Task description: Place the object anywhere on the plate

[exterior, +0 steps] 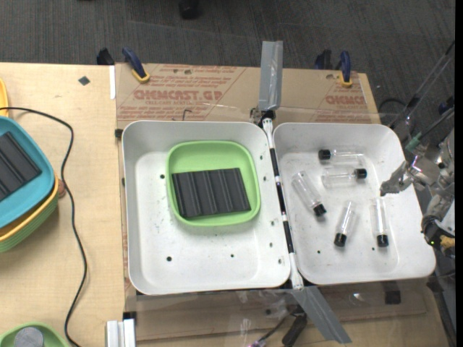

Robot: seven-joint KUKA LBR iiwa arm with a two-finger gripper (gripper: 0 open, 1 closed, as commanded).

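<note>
Nearest the camera, the front rim of the left bin (210, 286) runs beside that of the right bin (362, 275). Five clear tubes with black caps (341, 224) lie scattered flat in the right bin, apart from one another, likely so each can be picked singly. A green plate (213, 185) with a dark ribbed insert sits in the left bin as the target. At the right bin's far side the gripper (396, 184) hangs with nothing visibly held; how wide it stands I cannot tell.
</note>
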